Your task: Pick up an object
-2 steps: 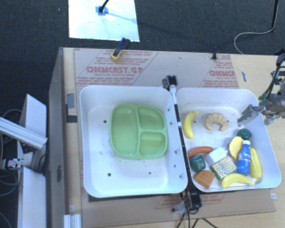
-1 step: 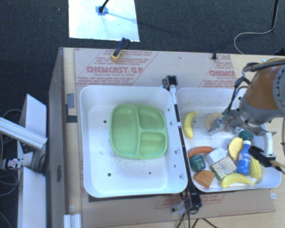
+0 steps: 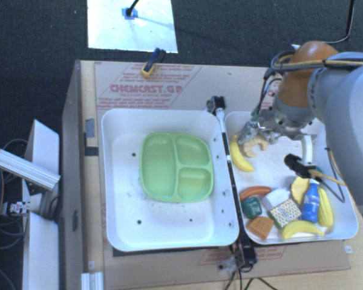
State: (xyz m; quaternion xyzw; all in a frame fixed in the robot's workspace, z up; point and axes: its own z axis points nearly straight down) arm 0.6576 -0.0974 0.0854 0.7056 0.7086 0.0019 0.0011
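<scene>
Overhead, jaws (image 3: 258, 139) beside banana (image 3: 240, 156)

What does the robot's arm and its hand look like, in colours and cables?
The arm is bulky, smooth and grey, with a rounded orange band above the wrist. Thin dark cables loop beside that band. The hand is a small metallic grey unit.

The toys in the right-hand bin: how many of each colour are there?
Yellow: 4
Red: 1
Dark green: 1
Orange-brown: 1
Blue: 1
Checkered: 1
White: 1
Tan: 1
Total: 11
</scene>
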